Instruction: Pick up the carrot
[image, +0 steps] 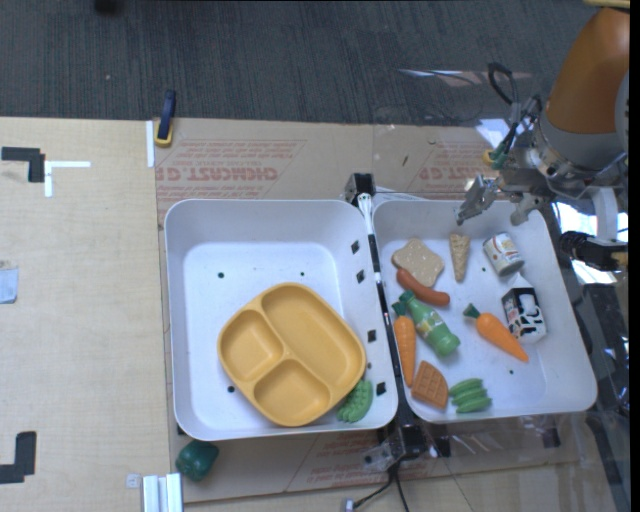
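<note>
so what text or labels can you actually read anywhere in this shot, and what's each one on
"CHEMCAST GP", upside down in red, repeated on the brown paper sheet under the two bins; this reading is uncertain.
The black and white can in the right bin has a label that is too small to read.
The grey can beside it has a print too blurred to read.
The green bottle has a label too small to read.

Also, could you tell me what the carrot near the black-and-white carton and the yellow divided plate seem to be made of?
The carrot looks like moulded toy plastic: even orange, smooth surface, a stiff green top. The yellow divided plate seems to be matte plastic too, with one flat colour and soft rounded ridges between its three compartments. Neither can be settled by look alone.
</note>
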